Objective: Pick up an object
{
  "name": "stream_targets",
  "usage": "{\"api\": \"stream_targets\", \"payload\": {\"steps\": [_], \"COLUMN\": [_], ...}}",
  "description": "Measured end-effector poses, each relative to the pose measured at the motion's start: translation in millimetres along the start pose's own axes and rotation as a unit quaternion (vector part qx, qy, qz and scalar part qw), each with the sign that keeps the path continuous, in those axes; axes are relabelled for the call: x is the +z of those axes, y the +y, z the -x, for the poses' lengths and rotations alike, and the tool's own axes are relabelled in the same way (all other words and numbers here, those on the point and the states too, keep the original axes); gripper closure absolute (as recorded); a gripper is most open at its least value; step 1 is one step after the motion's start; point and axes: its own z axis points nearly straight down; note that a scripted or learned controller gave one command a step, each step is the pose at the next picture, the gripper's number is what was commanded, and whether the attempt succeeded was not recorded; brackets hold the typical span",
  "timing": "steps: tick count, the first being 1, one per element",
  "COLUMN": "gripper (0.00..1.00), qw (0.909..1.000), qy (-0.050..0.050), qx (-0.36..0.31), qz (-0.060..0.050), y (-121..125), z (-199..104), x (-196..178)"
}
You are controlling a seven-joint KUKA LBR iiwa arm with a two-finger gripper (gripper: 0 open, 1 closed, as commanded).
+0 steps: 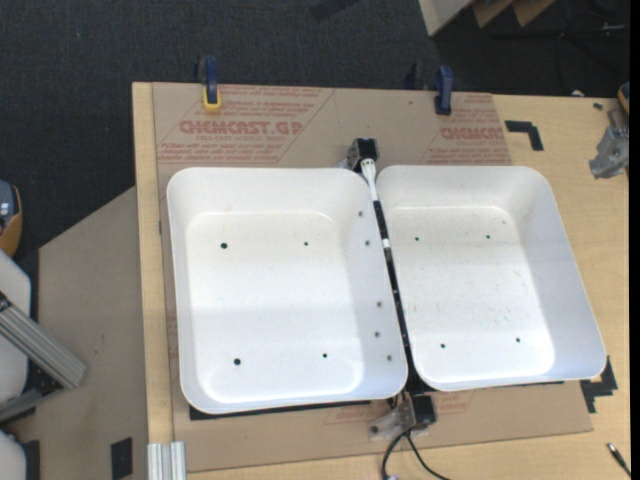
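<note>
- Camera view: 2 white bins sat on 1 brown board (300,128), split by 1 black strip (385,258) running near-to-far.
- Left bin (178,268) touched the strip on its left side, right bin (575,268) on its right. Both rims met at the strip.
- Each bin floor showed 4 small dark dots, e.g. (223,246) left of the strip, plus faint specks right of it.
- 2 blue clamps at the board's far edge: 1 (209,80) well left of the strip, 1 (443,88) just right of it.
- Gripper (608,153) sat far right of the strip, past the right bin's far corner, cut off by the frame edge. Apart or together: can't tell.
</note>
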Motion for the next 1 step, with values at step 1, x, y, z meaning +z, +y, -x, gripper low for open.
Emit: {"api": "stream_targets", "payload": {"steps": [1], "gripper": [1.00], "qw": [1.0000], "qy": [0.004], "qx": [-0.003], "qz": [-0.007], "y": [-20.7], "z": [-72.9], "x": [59.5]}}
